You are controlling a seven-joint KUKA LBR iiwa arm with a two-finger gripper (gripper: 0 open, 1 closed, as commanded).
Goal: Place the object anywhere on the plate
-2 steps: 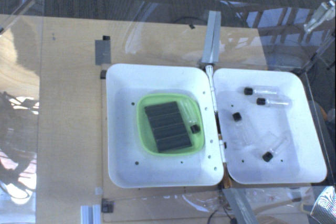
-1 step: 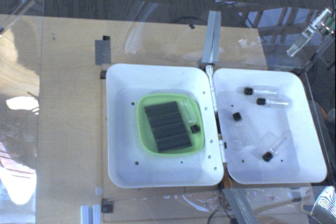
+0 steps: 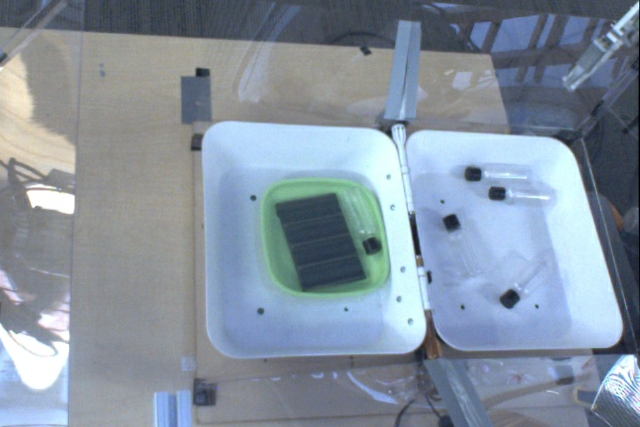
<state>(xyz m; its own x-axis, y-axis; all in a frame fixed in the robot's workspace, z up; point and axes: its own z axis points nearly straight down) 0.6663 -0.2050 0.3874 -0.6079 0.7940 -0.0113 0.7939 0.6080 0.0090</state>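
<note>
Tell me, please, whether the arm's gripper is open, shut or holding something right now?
Gripper: its state cannot be told.
A clear black-capped vial already lies on the square green plastic plate.

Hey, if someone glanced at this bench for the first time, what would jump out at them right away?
The bright green plate in the left bin catches the eye first, with a dark ridged block lying on it and a small black-capped item beside the block. Next come the clear vials with black caps scattered across the right bin.
</note>
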